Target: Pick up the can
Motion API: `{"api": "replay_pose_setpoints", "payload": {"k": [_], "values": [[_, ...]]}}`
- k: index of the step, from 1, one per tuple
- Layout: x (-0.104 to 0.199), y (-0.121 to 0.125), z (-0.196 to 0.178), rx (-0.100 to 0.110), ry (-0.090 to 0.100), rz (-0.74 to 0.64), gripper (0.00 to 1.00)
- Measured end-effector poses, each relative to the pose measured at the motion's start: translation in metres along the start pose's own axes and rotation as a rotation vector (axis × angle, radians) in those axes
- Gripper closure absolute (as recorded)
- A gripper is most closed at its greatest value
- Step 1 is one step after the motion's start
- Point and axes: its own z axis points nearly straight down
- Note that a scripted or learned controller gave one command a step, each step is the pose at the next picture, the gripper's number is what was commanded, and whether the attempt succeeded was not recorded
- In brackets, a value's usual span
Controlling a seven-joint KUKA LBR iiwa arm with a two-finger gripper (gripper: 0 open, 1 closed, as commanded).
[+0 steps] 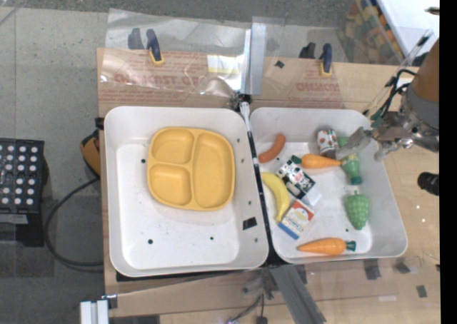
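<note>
The can (pixel 327 140) is small, white and red, and lies in the right bin (pixel 385 244) near its back wall. Just in front of it sits an orange carrot (pixel 320 162) with a green top. My gripper (pixel 359 139) hangs low over the right bin, immediately to the right of the can and close to it. I see nothing held in it. The grey arm with its orange band (pixel 428 80) reaches in from the right edge.
The right bin also holds a sausage (pixel 272 148), a banana (pixel 278 195), a black-and-white box (pixel 296 177), a small carton (pixel 295 219), a green bumpy fruit (pixel 357 210) and a second carrot (pixel 325 246). A yellow divided plate (pixel 191 168) lies in the left bin (pixel 128 244).
</note>
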Motion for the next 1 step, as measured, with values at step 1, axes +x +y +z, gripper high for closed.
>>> {"api": "replay_pose_setpoints", "payload": {"k": [1], "values": [[-0.0070, 0.0637, 0.1145, -0.002, 0.003, 0.088, 0.00]]}}
